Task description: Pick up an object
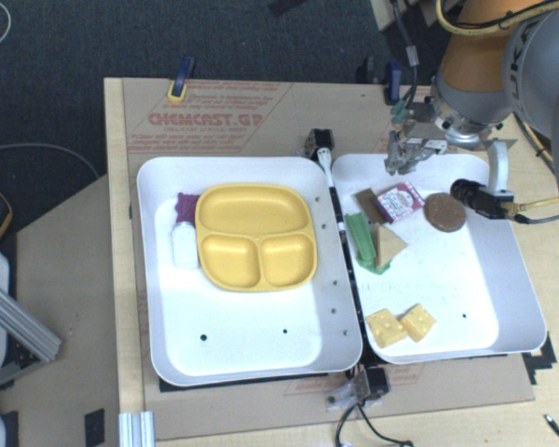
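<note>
A cardboard-topped bench (214, 119) on dark carpet bears two white bins. The left bin (252, 343) holds a yellow divided tray (256, 236). At upper right, the gripper (406, 161) hangs over the right bin (484, 315), grasping nothing, near a pink packet (399, 201), brown disc (444, 212), green piece (361, 240) and two yellow blocks (401, 325).

Even, fairly bright light falls from above. The two white bins (158, 324) glare a little, nearly washed out, and the yellow tray (256, 236) has soft sheen. Shadows are faint and short. The dark floor (56, 45) looks grainy; overall sharpness is modest, with the arm (503, 45) slightly soft.
</note>
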Motion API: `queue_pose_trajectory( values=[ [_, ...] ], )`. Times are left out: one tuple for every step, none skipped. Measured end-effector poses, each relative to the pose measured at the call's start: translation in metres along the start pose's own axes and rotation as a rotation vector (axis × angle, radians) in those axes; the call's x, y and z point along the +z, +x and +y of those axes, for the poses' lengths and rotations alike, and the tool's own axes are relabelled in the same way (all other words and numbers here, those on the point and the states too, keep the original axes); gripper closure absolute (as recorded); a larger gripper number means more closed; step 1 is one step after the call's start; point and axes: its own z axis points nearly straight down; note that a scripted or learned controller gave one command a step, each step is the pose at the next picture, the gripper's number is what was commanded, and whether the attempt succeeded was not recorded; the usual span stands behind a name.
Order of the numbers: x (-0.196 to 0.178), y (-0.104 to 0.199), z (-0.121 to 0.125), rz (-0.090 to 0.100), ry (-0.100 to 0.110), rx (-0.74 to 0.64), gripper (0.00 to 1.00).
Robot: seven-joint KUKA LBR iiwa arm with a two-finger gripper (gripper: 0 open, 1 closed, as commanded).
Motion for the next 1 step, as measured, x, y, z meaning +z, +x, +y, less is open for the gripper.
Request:
queue_pose_trajectory(
  values=[
    [-0.0007,-0.0054,0.0083,-0.002,0.000,0.002,1.00]
  ],
)
